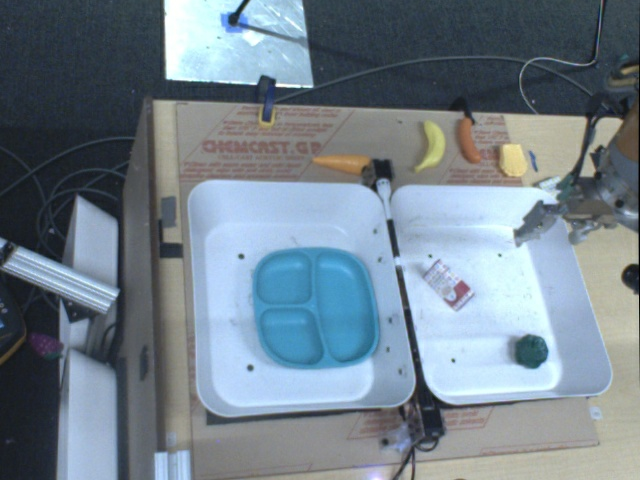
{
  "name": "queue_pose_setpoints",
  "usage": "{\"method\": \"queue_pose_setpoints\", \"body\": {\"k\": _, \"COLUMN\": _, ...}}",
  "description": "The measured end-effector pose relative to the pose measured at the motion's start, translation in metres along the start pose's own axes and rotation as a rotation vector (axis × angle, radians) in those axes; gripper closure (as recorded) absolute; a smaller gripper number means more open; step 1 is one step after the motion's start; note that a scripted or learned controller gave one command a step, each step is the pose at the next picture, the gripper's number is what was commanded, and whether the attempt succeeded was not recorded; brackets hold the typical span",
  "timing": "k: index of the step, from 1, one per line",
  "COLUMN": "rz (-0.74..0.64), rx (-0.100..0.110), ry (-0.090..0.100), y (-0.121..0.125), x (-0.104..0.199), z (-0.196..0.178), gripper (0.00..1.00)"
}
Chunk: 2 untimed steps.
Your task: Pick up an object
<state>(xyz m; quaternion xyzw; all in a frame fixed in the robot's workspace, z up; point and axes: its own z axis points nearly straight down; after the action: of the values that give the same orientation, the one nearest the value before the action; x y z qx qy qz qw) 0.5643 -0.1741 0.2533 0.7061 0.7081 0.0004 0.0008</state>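
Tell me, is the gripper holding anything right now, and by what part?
Nothing is held. The gripper hangs over the right bin's upper edge, apart from the small packet and green ball.

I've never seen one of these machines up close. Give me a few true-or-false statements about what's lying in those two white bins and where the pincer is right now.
1. A blue tray lies in the left bin. True.
2. The green ball sits in the left bin. False: it is in the right bin, near the front corner.
3. The small packet lies in the right bin. True.
4. The banana is inside a bin. False: it lies on the board behind the bins.
5. The pincer is touching the ball. False: it is at the right bin's back right, well apart from the ball.
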Motion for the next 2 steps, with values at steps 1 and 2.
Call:
{"method": "queue_pose_setpoints", "body": {"k": 1, "rz": -0.002, "rx": 0.003, "ry": 0.002, "y": -0.014, "x": 0.052, "z": 0.072, "gripper": 0.00}}
{"method": "queue_pose_setpoints", "body": {"k": 2, "rz": -0.001, "rx": 0.001, "ry": 0.001, "y": -0.002, "x": 0.071, "z": 0.169, "gripper": 0.00}}
